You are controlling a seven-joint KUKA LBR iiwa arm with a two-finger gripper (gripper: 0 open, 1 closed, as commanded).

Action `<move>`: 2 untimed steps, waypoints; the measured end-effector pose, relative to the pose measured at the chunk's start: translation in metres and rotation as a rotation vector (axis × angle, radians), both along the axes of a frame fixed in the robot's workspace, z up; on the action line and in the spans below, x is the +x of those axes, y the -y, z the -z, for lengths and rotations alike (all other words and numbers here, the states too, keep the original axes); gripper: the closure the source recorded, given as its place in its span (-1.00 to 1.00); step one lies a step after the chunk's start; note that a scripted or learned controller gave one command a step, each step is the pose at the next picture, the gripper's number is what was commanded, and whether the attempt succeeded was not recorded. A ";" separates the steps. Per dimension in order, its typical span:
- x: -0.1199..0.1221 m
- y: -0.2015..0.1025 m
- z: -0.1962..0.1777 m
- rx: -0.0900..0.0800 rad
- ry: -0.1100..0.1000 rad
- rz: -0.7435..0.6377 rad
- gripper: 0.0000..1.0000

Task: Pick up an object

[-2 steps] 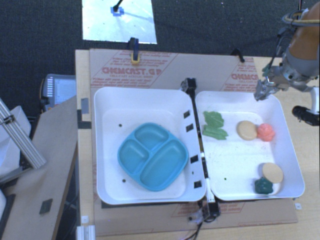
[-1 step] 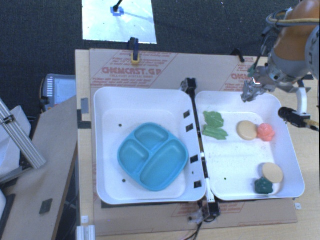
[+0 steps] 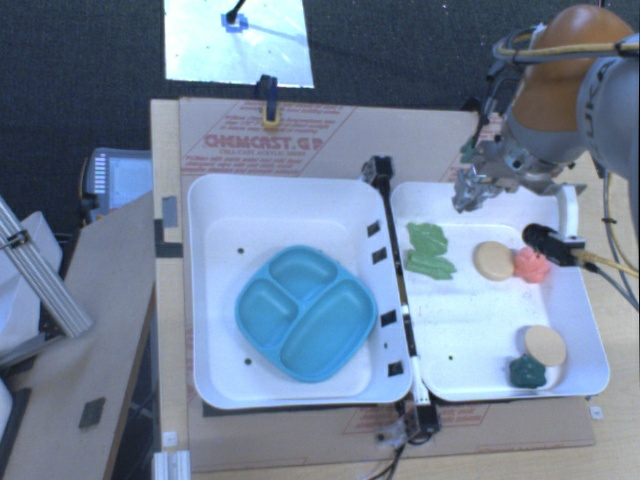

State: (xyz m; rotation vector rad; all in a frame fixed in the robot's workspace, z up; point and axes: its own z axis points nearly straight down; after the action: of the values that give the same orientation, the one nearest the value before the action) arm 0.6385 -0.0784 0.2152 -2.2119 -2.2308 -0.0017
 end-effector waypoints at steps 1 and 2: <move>-0.022 -0.039 -0.007 0.000 -0.001 0.001 1.00; -0.051 -0.088 0.000 0.001 -0.002 0.000 1.00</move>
State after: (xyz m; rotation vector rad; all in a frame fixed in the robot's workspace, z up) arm 0.5874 0.0095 0.2156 -2.2102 -2.2292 0.0001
